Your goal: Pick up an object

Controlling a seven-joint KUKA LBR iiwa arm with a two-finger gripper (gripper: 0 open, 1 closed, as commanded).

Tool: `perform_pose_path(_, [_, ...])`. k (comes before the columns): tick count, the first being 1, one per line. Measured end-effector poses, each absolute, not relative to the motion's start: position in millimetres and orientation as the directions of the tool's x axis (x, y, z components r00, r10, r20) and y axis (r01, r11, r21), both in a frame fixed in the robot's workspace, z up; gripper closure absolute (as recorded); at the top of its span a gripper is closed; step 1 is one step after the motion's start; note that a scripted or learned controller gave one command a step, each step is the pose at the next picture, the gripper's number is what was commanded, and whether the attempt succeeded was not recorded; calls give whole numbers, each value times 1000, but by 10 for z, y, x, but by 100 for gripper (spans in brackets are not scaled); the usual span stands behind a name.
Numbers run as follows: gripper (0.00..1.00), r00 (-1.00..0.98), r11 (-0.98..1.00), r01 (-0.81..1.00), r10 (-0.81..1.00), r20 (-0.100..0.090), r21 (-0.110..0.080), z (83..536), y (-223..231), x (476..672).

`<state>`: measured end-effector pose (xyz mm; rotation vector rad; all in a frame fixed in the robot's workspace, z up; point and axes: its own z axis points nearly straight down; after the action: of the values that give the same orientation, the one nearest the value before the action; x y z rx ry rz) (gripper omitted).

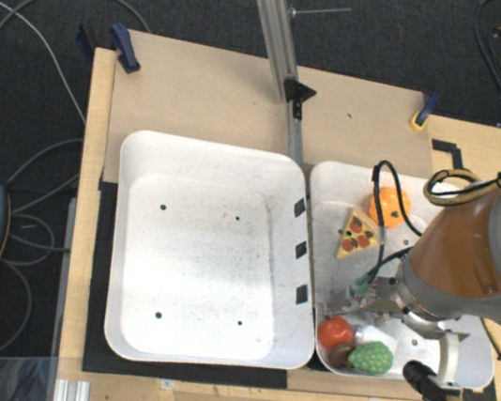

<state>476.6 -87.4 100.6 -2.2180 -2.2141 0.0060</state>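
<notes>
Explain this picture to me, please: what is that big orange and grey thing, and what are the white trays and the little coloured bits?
The camera looks down from above a bench. The big thing is a robot arm, reaching in from the right over the right white bin. That bin holds toys: a pizza slice, an orange piece, a red ball and a green bumpy one. The left bin sits beside it. The arm hides its gripper, so I cannot tell whether anything is held.

2 white bins (194, 252), a red ball (335, 333), green ball (372, 357), and red-spotted yellow pizza slice (358, 234).
</notes>
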Motion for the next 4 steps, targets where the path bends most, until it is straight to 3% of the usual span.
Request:
perform_pose_path(1, [100,1,-1,1000,1000,2,0,1141,-867,4787])
perform_pose_path(3, [100,-2,2,1000,1000,-1,8,2312,-874,4980])
perform_pose_path(4, [100,-2,2,1000,1000,0,2,2350,-871,4986])
